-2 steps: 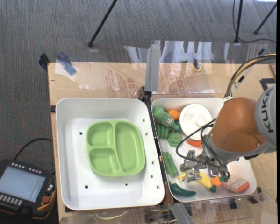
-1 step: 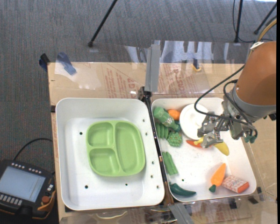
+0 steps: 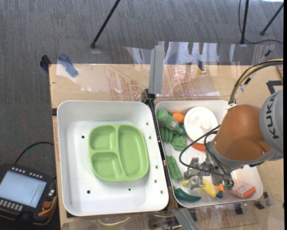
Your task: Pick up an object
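White plastic walls frame the scene: two shallow bins sit side by side on a pale wooden worktop [image 3: 109, 83], their inner rims almost touching along a dark seam. The grey arm [image 3: 277, 123] with its orange band [image 3: 239, 133] reaches in over the right bin [image 3: 258, 188], and its metal gripper [image 3: 200, 175] hangs low among a crowded heap of toy food.

How wide the fingers stand cannot be told; their tips are lost in the clutter, and nothing is plainly seen clamped between them. Just beside and below them lies a yellow piece [image 3: 209, 189], touching or nearly touching the metal. Toward the near rim sits a dark green pepper [image 3: 186, 194], and off to the arm's side of the fingers a pink and orange block [image 3: 242, 190] rests against the bin wall. On the far side of the fingers lie a white round lid [image 3: 200, 121], a green bottle-shaped toy [image 3: 168, 120], an orange piece [image 3: 178, 117] and a knobbly green vegetable [image 3: 179, 142].

Room is tight here: objects press close on every side of the fingers. Well apart from them, across the seam, the left bin [image 3: 71, 128] holds a green divided plate [image 3: 118, 151] with open white floor around it.
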Controlling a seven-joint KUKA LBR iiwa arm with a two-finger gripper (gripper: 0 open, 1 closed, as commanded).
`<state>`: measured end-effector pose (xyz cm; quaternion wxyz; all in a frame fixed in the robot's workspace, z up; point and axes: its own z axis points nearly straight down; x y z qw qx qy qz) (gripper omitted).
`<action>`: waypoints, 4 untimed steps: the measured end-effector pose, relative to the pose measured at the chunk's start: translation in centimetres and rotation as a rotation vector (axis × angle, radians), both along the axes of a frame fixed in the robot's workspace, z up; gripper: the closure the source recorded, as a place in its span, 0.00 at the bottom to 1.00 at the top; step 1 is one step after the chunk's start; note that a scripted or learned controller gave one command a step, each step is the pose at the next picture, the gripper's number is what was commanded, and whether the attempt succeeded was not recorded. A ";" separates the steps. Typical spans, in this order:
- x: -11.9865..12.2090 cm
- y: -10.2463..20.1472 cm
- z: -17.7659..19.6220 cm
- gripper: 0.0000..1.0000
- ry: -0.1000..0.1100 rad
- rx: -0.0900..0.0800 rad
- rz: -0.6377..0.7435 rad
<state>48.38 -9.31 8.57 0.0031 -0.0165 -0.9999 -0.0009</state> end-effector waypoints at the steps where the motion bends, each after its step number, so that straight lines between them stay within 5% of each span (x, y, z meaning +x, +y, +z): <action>1: 1.3 0.0 2.0 1.00 -0.003 0.000 -0.071; 2: 1.2 0.0 2.0 0.00 -0.002 0.000 -0.070; 3: -0.2 0.4 0.7 0.00 -0.025 -0.007 -0.108; 4: -0.5 0.6 1.2 1.00 -0.012 -0.003 -0.102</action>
